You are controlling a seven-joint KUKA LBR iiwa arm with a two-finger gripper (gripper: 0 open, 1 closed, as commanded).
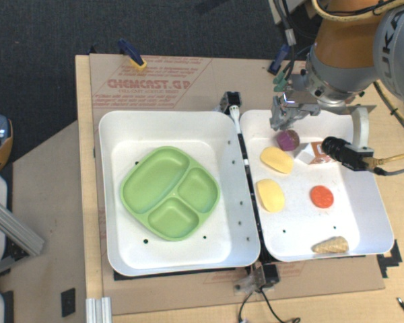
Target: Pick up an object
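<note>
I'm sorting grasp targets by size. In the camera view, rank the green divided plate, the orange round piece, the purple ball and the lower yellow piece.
1. green divided plate
2. lower yellow piece
3. orange round piece and purple ball: look alike; unranked.

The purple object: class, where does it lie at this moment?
The purple object lies in the right bin, near its far edge, directly below the gripper and just above the upper yellow piece.
</note>
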